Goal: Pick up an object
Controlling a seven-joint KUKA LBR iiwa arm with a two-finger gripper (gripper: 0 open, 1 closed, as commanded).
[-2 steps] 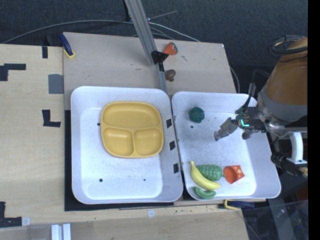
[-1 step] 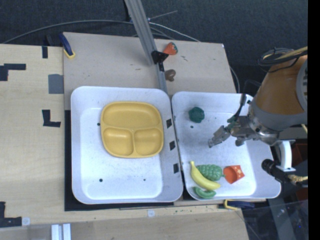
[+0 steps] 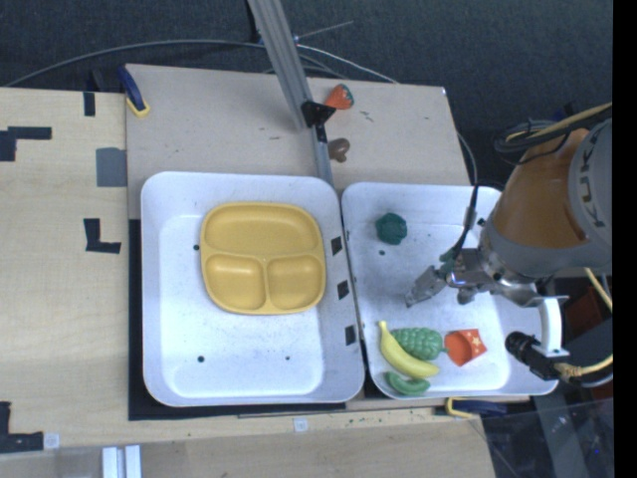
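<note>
Wooden table (image 3: 249, 118), two white bins: the open, empty claw (image 3: 430, 285) hovers mid right bin (image 3: 428, 202), above clustered yellow plastic banana (image 3: 403, 352), green bumpy fruit (image 3: 420, 342); crowding may spoil the grab.

one fixed camera looked down on the bench (image 3: 60, 267) from above at a slant, far enough back to take in both white bins whole. the left bin (image 3: 169, 366) sat in the centre of the frame, the right bin (image 3: 428, 202) at centre right. the arm (image 3: 547, 207) entered from the right edge, and dark floor ran across the top.
</note>
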